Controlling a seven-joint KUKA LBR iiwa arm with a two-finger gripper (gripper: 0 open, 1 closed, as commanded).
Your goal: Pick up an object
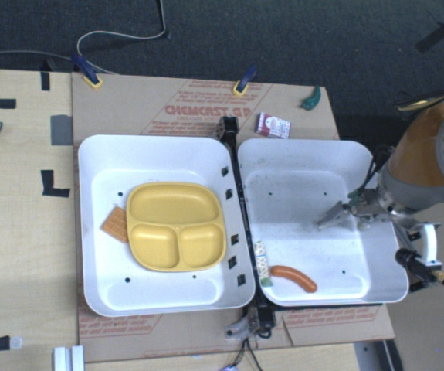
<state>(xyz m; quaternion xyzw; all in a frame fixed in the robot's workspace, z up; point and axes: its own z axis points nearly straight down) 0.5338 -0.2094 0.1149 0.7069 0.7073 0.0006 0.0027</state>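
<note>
From above, the gripper (pixel 331 219) is hovering over the right bin (pixel 306 154), toward its 3 o'clock side; how wide it is parted is impossible to tell, and nothing is showing in its grasp. An orange sausage (pixel 293 277) is lying at 6 o'clock in that bin, well apart from the gripper. A yellow divided plate (pixel 177 226) is sitting in the left bin (pixel 106 157), overlapping a brown cracker (pixel 115 224) at its 9 o'clock.
</note>
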